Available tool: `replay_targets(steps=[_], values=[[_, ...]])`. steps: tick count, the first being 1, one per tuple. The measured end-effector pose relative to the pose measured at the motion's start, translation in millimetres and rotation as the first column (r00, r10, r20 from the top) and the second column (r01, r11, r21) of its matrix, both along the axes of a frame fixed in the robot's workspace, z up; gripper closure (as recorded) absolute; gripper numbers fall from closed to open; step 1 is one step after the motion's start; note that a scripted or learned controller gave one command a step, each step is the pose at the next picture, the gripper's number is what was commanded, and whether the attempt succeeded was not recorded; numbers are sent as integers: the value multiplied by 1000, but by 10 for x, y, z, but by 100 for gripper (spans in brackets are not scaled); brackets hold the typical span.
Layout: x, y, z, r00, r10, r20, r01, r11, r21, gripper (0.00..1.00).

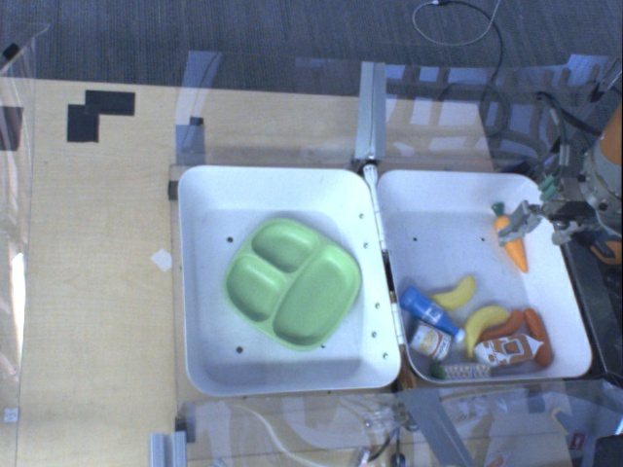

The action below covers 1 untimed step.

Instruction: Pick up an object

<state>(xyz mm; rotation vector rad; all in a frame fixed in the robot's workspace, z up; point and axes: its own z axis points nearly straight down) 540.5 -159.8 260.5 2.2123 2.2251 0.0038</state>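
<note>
The gripper hangs over the right bin, at about 2 o'clock of that bin, close to its right wall. Whether it is wide, narrow or holding something, I cannot tell from this view. A carrot lies just below it, at about 7 o'clock from it, with the orange point toward 5 o'clock; if the two touch is not clear.

The other things are gathered at 5 o'clock of the right bin: a small banana, a bigger banana, a blue bottle, a little can and a red bottle lying on its side.

In the left bin a green plate with three compartments lies near the middle.
</note>
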Motion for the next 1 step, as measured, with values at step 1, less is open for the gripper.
replay_targets(steps=[1], values=[[-85,-267,201,995,-95,2,95,995,0,0]])
